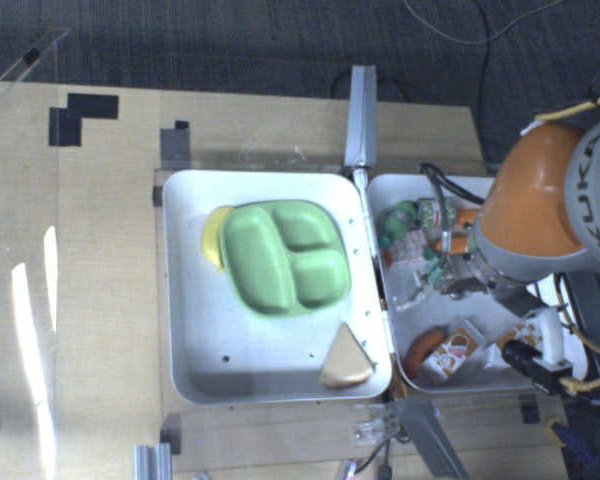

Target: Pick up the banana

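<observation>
The gripper hangs low over the right bin, on the end of the big grey and orange arm. The arm covers much of it, so I cannot tell if the gripper is open or closed, and I see nothing held in it. Just beside the gripper, a bit up and to the left in the camera view, lies a crinkly green packet with some other small things that are too mixed up to name. Below the gripper, near the front of the same bin, lies a red-brown sausage. A small red and white box touches the sausage on its right side. To the left of the gripper, a thin wall splits the two bins, and a grey metal bar sticks out from the top of it. Past that wall is the left bin. In its near bottom corner sits a tan wedge of bread. Farther left, a green tray with three parts lies flat in the middle of that bin. The banana is the farthest thing from the gripper. It is in the left bin, and just a yellow bit of it peeks out from under the left edge of the green tray. Both bins sit on a light wooden bench.
</observation>
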`<action>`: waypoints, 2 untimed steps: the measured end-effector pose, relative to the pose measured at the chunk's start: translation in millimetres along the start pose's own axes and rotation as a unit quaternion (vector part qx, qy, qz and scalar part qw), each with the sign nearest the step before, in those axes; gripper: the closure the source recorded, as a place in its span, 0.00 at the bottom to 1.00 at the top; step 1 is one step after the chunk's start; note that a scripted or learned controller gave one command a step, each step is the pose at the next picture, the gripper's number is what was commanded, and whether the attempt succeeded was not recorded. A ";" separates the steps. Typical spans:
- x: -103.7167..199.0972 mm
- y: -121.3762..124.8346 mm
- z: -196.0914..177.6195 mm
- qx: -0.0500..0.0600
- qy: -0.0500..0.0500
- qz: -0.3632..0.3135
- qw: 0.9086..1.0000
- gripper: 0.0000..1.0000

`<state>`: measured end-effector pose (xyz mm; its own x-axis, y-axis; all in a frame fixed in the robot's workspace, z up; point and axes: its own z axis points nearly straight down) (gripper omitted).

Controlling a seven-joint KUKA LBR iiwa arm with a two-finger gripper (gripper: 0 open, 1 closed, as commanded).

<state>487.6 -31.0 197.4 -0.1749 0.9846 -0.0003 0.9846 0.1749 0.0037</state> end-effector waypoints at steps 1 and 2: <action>-59.5 -10.4 99.4 0.000 0.000 -0.026 1.000 0.00; -59.5 -10.4 99.3 0.000 0.000 -0.026 1.000 0.00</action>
<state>488.1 -91.4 98.1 -0.2264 0.9740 -0.0012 0.9740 0.2264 0.0043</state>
